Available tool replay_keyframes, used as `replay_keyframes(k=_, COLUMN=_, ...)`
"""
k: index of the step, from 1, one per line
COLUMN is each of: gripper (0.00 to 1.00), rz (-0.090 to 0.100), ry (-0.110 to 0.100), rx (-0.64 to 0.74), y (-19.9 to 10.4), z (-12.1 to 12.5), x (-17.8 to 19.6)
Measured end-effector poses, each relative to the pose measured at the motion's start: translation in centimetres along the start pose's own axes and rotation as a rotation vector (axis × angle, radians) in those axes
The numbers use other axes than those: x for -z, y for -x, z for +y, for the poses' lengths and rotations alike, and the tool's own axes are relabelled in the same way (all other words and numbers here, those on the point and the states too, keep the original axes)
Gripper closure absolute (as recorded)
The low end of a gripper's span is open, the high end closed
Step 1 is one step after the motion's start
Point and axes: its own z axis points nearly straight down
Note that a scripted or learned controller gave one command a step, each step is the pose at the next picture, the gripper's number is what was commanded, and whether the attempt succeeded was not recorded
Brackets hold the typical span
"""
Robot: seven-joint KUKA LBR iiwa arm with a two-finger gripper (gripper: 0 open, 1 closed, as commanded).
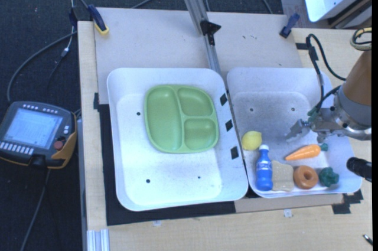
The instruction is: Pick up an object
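So far, you have nothing picked up. Your pincer [300, 129] sits low inside the right bin [266, 87], near its right wall, and its fingers [293, 131] are spread apart with nothing between them. The objects you may take all lie along the front edge of that bin: a yellow lemon [252, 139], a blue bottle [263, 169], a slice of toast [283, 176], a donut [306, 176], a green piece [329, 176] in the front right corner, and an orange carrot [303, 153] just in front of the fingers. The carrot looks the nearest candidate, but I judge this only from its place. The left bin [127, 126] carries a green divided plate [181, 119]. The approach, the closing and the lift are all left for you.
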Motion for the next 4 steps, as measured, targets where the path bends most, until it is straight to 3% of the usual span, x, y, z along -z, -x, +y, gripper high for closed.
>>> replay_keyframes(k=1, gripper=0.00, rz=0.000, ry=-0.001, rx=-0.001, y=0.7, z=-0.7, x=-5.1)
replay_keyframes(k=2, gripper=0.00, rz=-0.011, ry=0.029, rx=0.003, y=0.9, z=0.1, x=-6.4)
replay_keyframes(k=3, gripper=1.00, rz=-0.013, ry=0.026, rx=0.000, y=1.0, z=-0.1, x=-5.7)
replay_keyframes(k=4, gripper=1.00, rz=-0.004, ry=0.010, rx=0.002, y=0.5, z=0.2, x=-1.2)
